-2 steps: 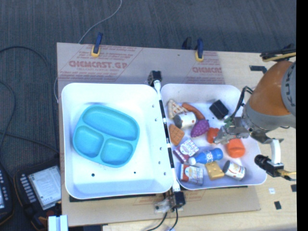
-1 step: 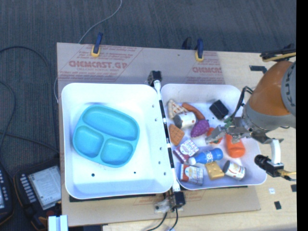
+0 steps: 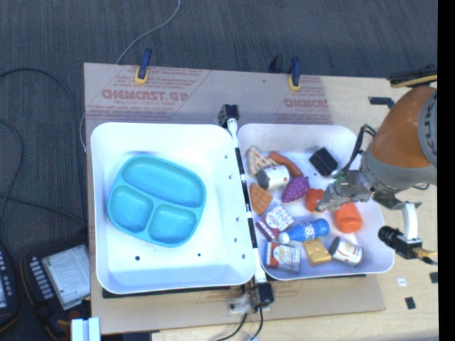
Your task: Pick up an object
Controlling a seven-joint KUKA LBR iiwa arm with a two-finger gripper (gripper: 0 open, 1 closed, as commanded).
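Two white bins are seen side by side on the tabletop (image 3: 178, 84). In the left bin (image 3: 106, 261), a blue plate with three sections (image 3: 156, 199) is laid flat.

The right bin (image 3: 377, 261) is packed with small toys. A purple bunch of grapes (image 3: 296, 188) is found near the middle, with a waffle piece (image 3: 260, 198) to its left and a hot dog (image 3: 283, 163) above it. A black block (image 3: 323, 160) is placed near the top. A blue bottle (image 3: 310, 229) is laid on its side lower down, and a yellow block (image 3: 318, 251) and a small can (image 3: 346, 251) are near the bottom edge. An orange cup (image 3: 348, 217) is close to the right side, and a red-orange toy (image 3: 315, 199) is just left of it.

The gripper (image 3: 333, 196) is lowered into the right bin, between the red-orange toy and the orange cup. It cannot be told how far the fingers are spread, or whether anything is caught between them.
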